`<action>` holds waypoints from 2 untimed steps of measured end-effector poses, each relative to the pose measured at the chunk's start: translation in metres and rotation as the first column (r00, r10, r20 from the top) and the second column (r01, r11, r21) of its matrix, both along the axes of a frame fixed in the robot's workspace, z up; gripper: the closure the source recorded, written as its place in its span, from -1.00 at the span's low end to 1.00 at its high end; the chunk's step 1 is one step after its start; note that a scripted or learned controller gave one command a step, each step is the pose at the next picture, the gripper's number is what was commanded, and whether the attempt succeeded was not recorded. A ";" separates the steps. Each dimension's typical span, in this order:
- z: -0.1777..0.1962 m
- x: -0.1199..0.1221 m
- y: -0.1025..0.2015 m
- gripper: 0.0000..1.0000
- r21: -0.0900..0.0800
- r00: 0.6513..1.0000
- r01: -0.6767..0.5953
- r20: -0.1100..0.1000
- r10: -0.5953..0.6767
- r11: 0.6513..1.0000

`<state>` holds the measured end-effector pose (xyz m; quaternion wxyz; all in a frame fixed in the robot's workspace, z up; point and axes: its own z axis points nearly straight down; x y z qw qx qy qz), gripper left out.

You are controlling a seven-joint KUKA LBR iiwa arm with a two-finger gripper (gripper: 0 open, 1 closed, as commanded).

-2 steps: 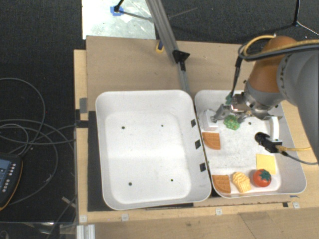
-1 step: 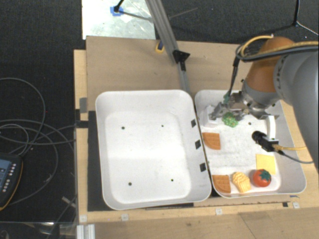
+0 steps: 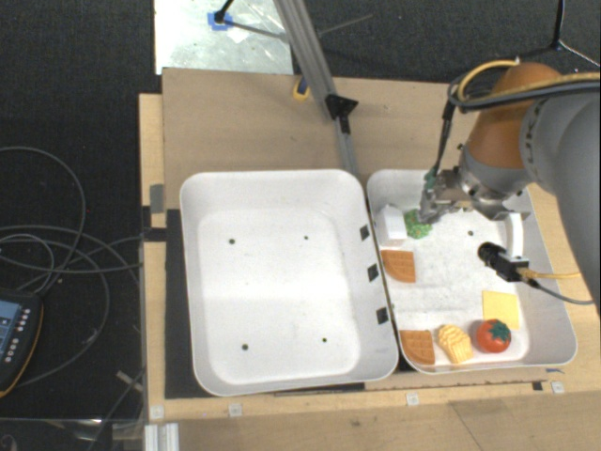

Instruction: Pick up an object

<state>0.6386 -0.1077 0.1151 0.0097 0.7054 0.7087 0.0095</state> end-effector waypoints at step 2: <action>0.097 -0.003 0.011 1.00 -0.001 1.000 -0.002 -0.020 0.002 1.000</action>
